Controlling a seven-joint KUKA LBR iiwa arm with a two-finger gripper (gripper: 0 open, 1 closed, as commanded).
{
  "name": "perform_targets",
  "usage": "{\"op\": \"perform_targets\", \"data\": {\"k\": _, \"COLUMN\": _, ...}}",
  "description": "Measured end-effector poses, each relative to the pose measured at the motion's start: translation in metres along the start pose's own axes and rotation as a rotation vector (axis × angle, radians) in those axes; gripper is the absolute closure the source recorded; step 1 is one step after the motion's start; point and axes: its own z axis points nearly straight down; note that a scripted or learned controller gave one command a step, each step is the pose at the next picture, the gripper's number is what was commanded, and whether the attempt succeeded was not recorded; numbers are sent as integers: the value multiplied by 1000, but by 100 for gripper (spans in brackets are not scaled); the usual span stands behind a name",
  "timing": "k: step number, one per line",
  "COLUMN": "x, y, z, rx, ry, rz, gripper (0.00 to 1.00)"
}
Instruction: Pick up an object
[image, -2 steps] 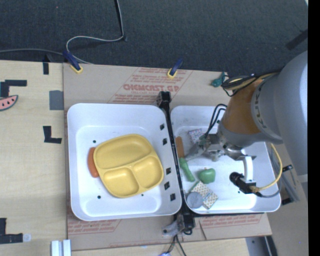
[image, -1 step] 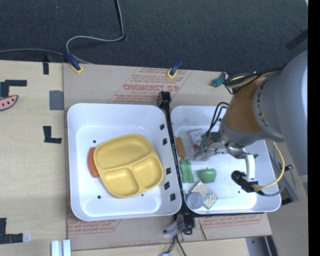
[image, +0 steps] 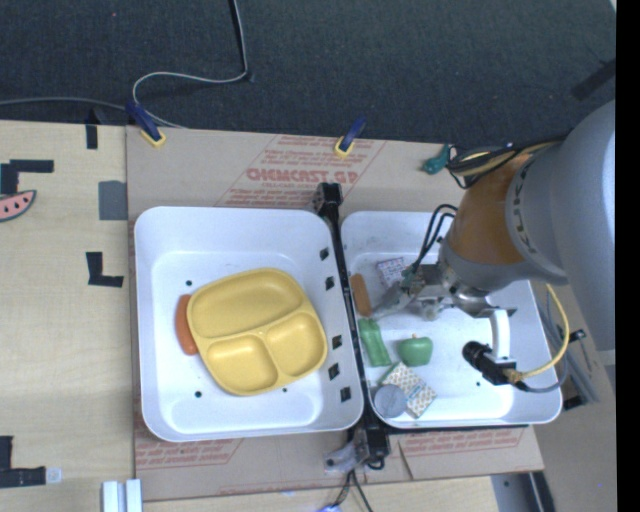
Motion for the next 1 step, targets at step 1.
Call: {"op": "perform_targets", "data": {"k": 1, "x": 1, "y": 0, "z": -9, "rx": 1, "ry": 1, "rz": -1, "gripper": 100}}
